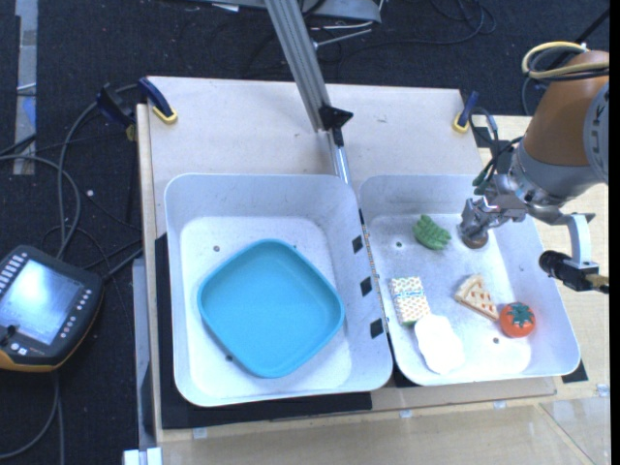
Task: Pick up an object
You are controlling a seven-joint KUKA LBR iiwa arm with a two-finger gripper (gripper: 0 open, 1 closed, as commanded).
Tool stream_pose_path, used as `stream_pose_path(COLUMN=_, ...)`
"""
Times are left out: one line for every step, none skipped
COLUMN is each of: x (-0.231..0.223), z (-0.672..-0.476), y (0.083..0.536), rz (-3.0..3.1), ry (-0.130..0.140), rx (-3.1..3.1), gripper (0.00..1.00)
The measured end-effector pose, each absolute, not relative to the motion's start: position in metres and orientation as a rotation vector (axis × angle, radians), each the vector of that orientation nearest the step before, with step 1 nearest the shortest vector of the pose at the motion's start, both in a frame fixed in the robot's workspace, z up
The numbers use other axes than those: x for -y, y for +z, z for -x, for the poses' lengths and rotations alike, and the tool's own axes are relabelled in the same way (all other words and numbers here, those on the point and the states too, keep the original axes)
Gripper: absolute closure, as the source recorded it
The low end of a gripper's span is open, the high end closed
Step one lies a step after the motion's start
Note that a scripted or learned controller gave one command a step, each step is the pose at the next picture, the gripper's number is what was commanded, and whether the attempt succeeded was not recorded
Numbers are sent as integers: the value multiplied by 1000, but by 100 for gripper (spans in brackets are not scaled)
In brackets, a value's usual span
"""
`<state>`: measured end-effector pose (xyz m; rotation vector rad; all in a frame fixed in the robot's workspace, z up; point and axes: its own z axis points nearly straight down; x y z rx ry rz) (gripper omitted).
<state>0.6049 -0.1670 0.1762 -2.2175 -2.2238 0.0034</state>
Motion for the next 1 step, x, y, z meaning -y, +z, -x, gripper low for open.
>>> stream_pose_path(x=166, z=-606, y=221, rz=2218, ry=3, rx=2224, gripper=100)
